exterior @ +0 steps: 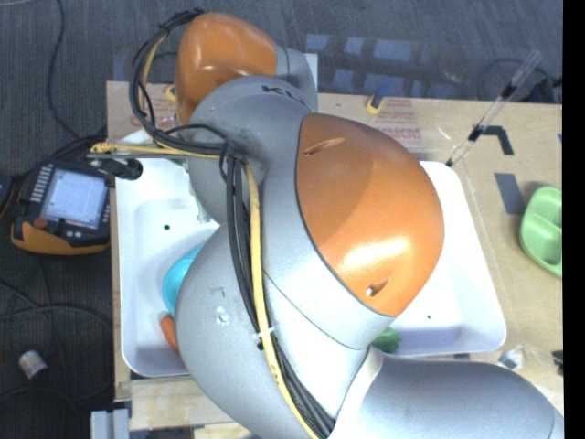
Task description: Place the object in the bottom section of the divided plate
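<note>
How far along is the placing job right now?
Nothing looks done: no object can be seen set on a divided plate. In hand: the grey and orange arm leans over both shallow white bins, covering most of them. A light blue rounded object and a small orange object lie in the left bin. Placement remains.

Grey arm (302,273) with orange cap fills centre of view, crossing both bins; black and yellow cables run down its side. Left white bin (151,227) partly covered by arm; blue object (176,280) and orange object (168,330) peek out at arm's left edge. Small green piece (388,340) shows under arm in right bin (471,273). Handheld controller (62,207) lies on floor left of table (430,122). Light green object (546,227) sits on table at far right.
</note>
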